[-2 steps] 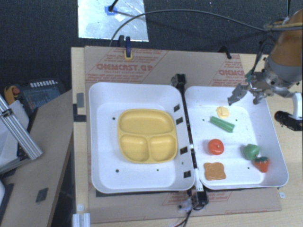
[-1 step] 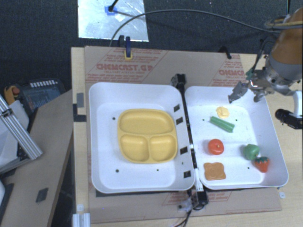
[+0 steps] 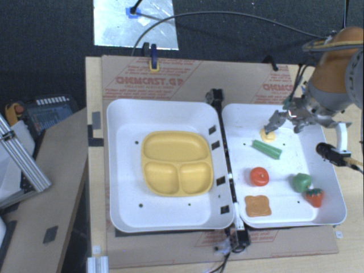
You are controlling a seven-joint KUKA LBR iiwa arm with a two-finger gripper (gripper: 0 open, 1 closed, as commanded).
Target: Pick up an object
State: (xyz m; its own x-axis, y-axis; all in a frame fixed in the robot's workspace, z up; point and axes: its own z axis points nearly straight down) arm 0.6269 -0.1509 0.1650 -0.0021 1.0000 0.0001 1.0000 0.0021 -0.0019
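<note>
A brown board (image 3: 187,75) lies over dark carpet (image 3: 45,33), with a shiny metal sheet (image 3: 135,16) beyond.

Off to my side there's a yellow divided tray (image 3: 175,170) sitting in the left white bin (image 3: 122,169). Both bins rest on a cardboard sheet (image 3: 170,78) with red print. Further back, a shiny foil square (image 3: 134,16) lies on dark carpet, blue bit on it.
</note>
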